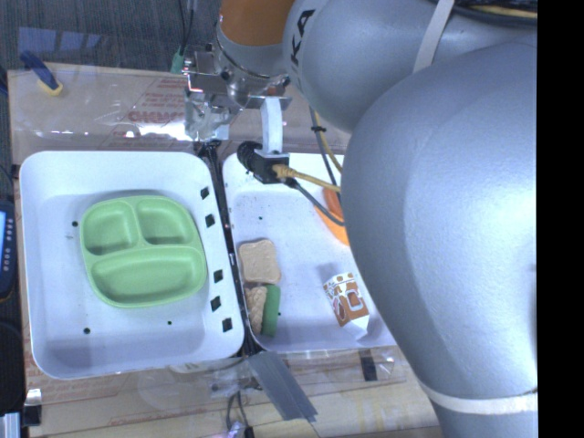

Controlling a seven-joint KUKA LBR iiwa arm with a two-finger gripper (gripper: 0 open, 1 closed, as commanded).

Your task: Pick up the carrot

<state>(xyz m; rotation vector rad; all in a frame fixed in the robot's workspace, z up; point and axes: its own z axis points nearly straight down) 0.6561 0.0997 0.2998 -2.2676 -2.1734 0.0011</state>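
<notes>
We see the grey arm (438, 199) reaching in from the right and covering much of the right bin (301, 336), its orange band (260, 7) at the top of the view. The gripper (235, 133) hangs at the far edge of the bins, about over the seam where the two meet, and we cannot tell whether it is spread or pressed together; we see nothing held in it. The carrot (336, 215) shows as an orange sliver in the right bin, against the edge of the arm, which hides most of it; it lies apart from the gripper, nearer to us and to the right. Also in the right bin, near the seam, lies a slice of bread (258, 260), and just in front of it a second tan piece (255, 299) with a green stick-shaped item (272, 310) beside it. A small brown-and-white printed packet (348, 299) lies further right, close to the arm. In the left bin (46, 336) a green divided plate (141, 249) rests flat near the middle.
</notes>
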